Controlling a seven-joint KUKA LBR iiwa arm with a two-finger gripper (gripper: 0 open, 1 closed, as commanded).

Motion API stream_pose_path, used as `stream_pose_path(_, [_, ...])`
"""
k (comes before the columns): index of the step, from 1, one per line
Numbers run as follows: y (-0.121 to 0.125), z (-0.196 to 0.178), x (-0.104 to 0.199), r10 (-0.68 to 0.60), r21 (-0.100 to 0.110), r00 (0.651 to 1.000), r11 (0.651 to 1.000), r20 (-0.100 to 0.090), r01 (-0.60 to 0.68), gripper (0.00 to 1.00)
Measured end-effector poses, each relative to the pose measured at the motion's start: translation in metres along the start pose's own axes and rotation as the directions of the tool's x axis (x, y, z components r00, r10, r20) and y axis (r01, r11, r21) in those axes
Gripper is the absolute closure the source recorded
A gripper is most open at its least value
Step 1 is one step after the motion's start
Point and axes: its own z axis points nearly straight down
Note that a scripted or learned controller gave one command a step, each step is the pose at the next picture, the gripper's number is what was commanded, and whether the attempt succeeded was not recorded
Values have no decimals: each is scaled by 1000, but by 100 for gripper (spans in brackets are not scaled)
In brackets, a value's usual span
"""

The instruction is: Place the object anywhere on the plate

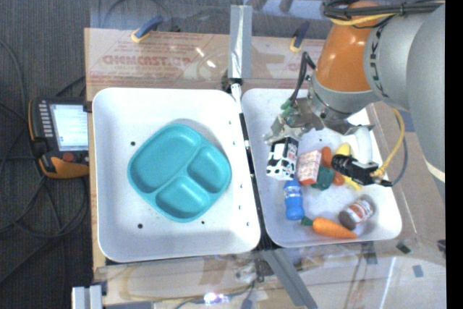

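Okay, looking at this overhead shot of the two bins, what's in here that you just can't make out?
- Gripper: the arm's wrist hangs over it in the camera view, so the finger state and any hold cannot be judged.
- Toys in the right bin: the can and small box have labels too small to read.
- Far corner of the right bin: covered by the arm.
- Handheld screen beside the left bin: too small to read.

Robotics lab: industrial arm (376, 40), teach pendant (59, 135) (loose cables on carpet).
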Motion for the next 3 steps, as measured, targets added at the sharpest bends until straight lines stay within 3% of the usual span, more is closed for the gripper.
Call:
stream_pose_path(1, [7, 0, 68, -287, 0, 958, 958, 1, 287, 100])
stream_pose_path(2, [0, -19, 139, -562, -1, 827, 827, 1, 562, 100])
stream_pose_path(3, [0, -19, 139, -562, -2, 827, 827, 0, 562, 0])
